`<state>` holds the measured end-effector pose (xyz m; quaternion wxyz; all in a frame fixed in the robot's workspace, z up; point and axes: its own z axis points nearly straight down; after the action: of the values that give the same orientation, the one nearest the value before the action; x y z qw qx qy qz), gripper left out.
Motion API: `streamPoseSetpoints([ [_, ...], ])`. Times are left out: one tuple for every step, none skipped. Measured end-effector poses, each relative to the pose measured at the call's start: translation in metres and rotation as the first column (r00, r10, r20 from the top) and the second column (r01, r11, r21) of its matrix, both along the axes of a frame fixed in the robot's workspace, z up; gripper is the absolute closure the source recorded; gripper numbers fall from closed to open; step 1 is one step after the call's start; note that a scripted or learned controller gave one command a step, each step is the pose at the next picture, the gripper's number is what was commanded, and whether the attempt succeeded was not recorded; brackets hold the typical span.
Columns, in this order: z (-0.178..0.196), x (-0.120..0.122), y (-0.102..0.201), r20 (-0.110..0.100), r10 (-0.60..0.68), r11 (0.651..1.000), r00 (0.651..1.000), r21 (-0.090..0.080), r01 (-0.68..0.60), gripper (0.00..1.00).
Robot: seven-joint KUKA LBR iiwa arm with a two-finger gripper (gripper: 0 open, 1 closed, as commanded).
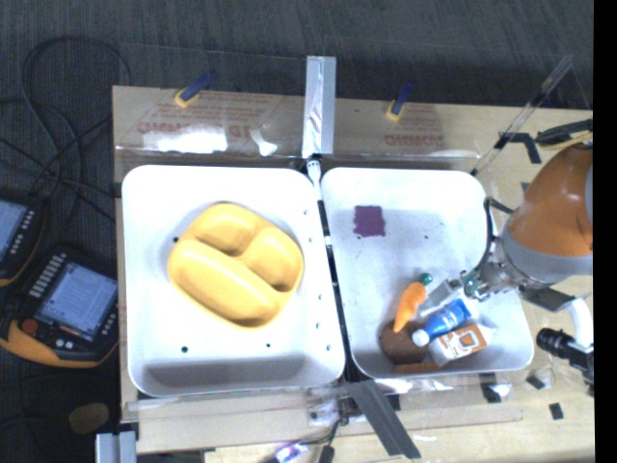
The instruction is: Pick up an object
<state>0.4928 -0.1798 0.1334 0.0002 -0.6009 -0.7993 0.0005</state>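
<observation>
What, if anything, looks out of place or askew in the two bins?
Nothing looks spilled or broken. The right bin has its things heaped in the near right corner: an orange carrot-like piece, a blue-and-white bottle lying on its side, and a brown item. A purple square lies apart. The yellow object lies in the left bin.

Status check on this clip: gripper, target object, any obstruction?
Gripper low in right bin, beside the blue-and-white bottle. Nothing seen held. Carrot, brown object and orange carton crowd close.
</observation>
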Motion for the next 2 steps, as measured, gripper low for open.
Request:
streamPoseSetpoints([
  [-0.0413,-0.0031,0.0613,0.018,0.173,0.985,0.985,-0.009,-0.173,0.00],
  [-0.0415,-0.0030,0.0709,0.020,-0.183,0.983,0.983,0.001,0.184,0.00],
])
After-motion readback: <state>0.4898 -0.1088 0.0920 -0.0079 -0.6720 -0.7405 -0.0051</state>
